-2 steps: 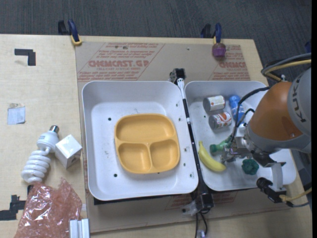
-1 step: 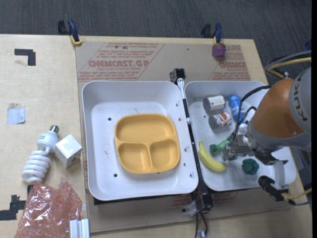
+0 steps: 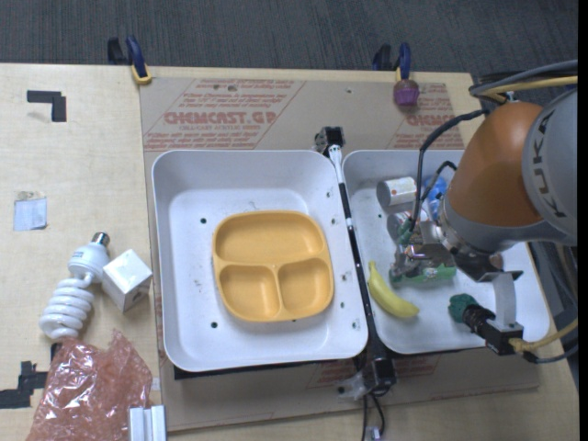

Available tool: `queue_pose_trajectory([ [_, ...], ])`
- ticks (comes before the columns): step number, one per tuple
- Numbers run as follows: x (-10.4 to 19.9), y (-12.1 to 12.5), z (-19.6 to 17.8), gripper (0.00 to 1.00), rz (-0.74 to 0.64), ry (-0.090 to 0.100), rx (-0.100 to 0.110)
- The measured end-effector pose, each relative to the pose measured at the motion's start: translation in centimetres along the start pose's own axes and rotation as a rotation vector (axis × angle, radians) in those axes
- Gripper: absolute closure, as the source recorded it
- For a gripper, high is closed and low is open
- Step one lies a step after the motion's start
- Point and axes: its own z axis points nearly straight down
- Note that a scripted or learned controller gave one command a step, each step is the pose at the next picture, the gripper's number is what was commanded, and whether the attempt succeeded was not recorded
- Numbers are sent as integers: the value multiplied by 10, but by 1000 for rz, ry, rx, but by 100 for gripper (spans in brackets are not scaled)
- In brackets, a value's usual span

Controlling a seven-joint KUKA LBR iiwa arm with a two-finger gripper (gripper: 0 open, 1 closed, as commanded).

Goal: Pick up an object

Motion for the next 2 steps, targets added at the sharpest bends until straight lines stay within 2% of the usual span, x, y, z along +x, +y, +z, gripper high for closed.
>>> queue_pose_trajectory([
  [1, 0, 0, 0, 0, 0, 0, 0],
  [2, -71, -8, 86, 0, 2, 0, -2],
])
